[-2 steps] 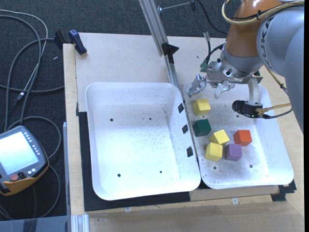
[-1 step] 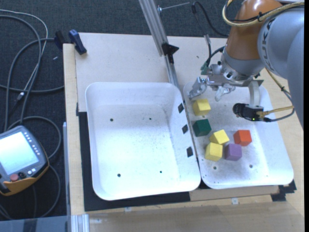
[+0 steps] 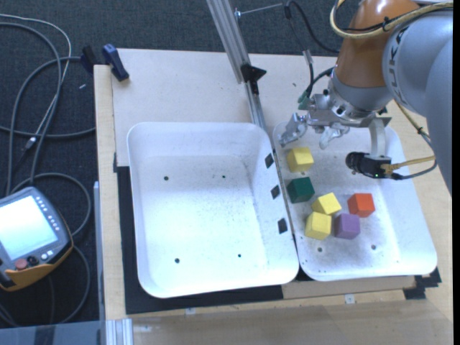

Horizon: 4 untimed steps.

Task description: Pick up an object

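Several small cubes lie in the right bin (image 3: pixel 420 236): a yellow cube (image 3: pixel 300 158) at the back, a green cube (image 3: pixel 301 189) just in front of it, two more yellow cubes (image 3: pixel 327 203) (image 3: pixel 318 225), a purple cube (image 3: pixel 347 226) and an orange cube (image 3: pixel 361 205). My gripper (image 3: pixel 310 134) hangs over the bin's back left part, just behind and above the rear yellow cube. It is open, its silver fingers (image 3: pixel 291 133) spread apart with nothing between them.
The left bin (image 3: pixel 144 192) sits beside the right one, their rims meeting near black clips (image 3: pixel 274 191). A slanted aluminium post (image 3: pixel 228 34) rises behind the bins. A blue clamp (image 3: pixel 115 62) sits at the bench's back left corner. A teach pendant (image 3: pixel 29 239) and cables lie on the floor at left.
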### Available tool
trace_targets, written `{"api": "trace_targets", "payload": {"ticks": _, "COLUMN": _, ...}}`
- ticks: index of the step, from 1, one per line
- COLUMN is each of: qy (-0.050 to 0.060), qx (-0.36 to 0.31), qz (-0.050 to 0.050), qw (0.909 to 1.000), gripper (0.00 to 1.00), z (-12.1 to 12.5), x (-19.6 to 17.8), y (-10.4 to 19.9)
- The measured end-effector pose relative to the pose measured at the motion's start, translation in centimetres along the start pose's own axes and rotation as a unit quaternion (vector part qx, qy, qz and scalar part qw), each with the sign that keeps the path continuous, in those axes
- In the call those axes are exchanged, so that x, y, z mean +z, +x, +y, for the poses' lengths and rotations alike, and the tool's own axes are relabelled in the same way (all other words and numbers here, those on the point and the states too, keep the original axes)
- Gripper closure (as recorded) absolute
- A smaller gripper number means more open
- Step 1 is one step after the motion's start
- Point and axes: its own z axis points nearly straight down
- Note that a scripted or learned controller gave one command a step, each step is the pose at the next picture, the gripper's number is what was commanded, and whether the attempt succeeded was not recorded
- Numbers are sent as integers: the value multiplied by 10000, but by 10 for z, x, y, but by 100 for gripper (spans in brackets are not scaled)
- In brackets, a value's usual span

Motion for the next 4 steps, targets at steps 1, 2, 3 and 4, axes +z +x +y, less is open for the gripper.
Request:
{"api": "trace_targets", "payload": {"ticks": 1, "qy": 56, "qx": 22, "qz": 0, "qw": 10000, "gripper": 0, "z": -8, "x": 95, "y": -49}}
{"api": "trace_targets", "payload": {"ticks": 2, "qy": -27, "qx": -31, "qz": 17, "qw": 10000, "gripper": 0, "z": -51, "x": -5, "y": 18}}
{"api": "trace_targets", "payload": {"ticks": 3, "qy": -11, "qx": -8, "qz": 8, "qw": 10000, "gripper": 100, "z": -51, "x": -11, "y": 15}}
{"api": "trace_targets", "payload": {"ticks": 4, "qy": -6, "qx": -5, "qz": 8, "qw": 10000, "gripper": 0, "z": -51, "x": -10, "y": 15}}
